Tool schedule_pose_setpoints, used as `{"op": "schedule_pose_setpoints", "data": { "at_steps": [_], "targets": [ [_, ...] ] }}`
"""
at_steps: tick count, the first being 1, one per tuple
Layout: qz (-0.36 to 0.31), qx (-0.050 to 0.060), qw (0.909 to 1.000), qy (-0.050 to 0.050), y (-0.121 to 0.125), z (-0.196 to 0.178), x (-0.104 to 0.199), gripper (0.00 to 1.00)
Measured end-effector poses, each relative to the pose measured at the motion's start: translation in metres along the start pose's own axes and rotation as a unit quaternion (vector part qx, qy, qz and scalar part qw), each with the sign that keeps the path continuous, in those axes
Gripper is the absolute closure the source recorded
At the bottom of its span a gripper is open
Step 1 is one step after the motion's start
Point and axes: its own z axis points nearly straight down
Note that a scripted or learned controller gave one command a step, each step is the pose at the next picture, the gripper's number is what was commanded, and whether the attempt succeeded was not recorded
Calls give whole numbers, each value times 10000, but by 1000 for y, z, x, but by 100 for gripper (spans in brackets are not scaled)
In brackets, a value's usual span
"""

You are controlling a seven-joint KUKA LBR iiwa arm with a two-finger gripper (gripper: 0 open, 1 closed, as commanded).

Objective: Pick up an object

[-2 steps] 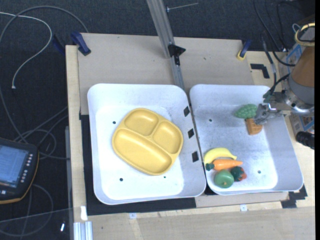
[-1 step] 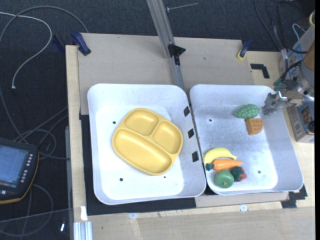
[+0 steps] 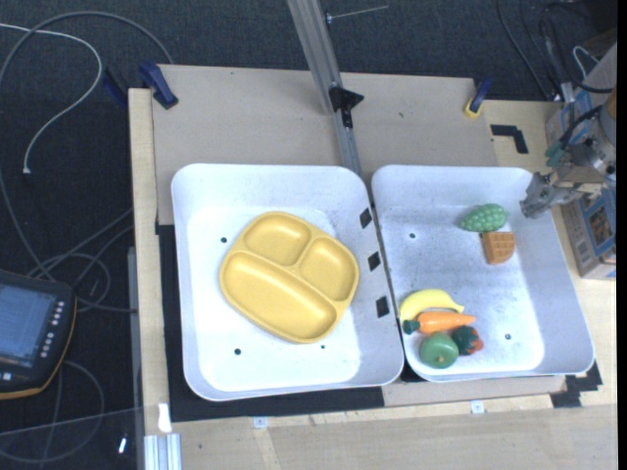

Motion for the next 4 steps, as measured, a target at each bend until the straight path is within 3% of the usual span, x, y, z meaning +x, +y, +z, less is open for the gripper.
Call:
{"op": "schedule_pose_setpoints", "data": {
  "at_steps": [2, 4],
  "targets": [
    [-24, 37, 10000, 23, 4, -2, 96, 100],
    [-34, 34, 10000, 26, 9, -2, 223, 100]
  ]
}}
